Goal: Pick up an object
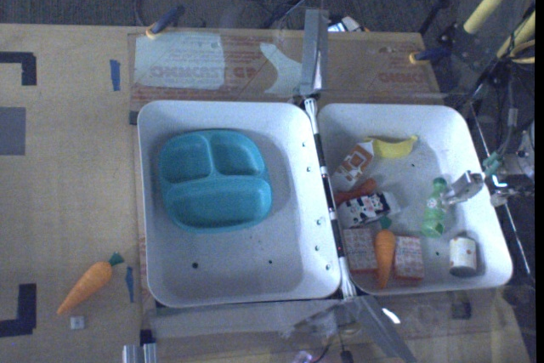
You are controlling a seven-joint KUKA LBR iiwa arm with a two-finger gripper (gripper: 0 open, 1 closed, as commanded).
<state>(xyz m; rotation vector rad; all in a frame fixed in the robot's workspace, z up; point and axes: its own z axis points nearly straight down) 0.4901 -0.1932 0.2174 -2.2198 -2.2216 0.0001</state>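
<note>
My gripper (459, 185), its grip state impossible to tell, hovered at the right bin's (442, 121) three o'clock edge beside a green bottle (435, 207), the approach step by my reckoning, calling next for descent and closing.

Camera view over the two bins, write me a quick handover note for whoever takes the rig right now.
Gripper: low over the right bin, beside the green bottle; whether it grips anything cannot be told.
Right bin holds: banana, carrot, white cup, small cartons and other toys.
Left bin holds the blue divided plate. A second carrot lies on the bench outside the bins.
Done: nothing visibly lifted.
Left: grasp and lift one object.
</note>
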